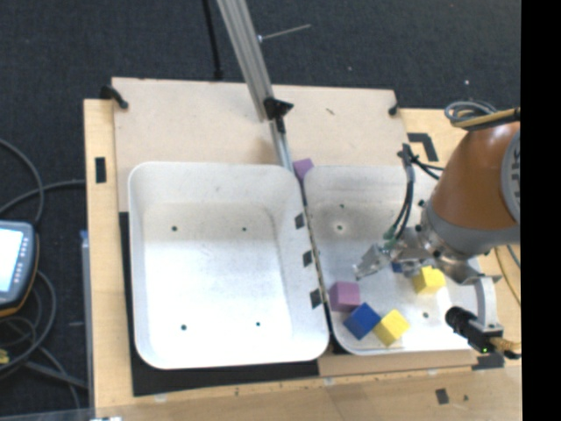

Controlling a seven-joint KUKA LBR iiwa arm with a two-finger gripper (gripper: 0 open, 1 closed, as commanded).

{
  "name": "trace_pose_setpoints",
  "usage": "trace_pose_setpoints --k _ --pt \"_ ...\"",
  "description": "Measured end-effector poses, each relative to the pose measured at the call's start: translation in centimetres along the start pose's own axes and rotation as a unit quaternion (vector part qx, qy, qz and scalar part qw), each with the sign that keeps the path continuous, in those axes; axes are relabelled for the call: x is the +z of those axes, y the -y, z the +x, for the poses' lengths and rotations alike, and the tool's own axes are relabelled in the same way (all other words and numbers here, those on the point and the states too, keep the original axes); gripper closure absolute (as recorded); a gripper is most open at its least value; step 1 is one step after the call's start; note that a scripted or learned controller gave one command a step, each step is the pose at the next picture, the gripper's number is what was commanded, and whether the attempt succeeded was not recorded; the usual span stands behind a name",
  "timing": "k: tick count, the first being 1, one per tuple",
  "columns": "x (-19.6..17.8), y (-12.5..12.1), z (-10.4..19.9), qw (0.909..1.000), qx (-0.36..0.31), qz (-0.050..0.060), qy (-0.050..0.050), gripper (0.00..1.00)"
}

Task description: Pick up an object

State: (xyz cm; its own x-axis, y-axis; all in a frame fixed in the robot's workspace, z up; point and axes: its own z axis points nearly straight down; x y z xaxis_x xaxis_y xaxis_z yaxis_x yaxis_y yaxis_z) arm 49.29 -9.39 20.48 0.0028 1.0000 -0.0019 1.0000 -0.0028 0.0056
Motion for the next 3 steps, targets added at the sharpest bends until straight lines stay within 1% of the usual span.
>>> trace_pose_setpoints --k 1,2,3 --pt "8.61 0.58 0.43 1.0000 -0.003 -0.001 0.000 0.00" --pt "7.85 0.59 0.36 1.0000 0.001 0.000 -0.001 1.00" --pt "7.89 0.60 0.37 1.0000 0.002 0.000 -0.001 0.00"
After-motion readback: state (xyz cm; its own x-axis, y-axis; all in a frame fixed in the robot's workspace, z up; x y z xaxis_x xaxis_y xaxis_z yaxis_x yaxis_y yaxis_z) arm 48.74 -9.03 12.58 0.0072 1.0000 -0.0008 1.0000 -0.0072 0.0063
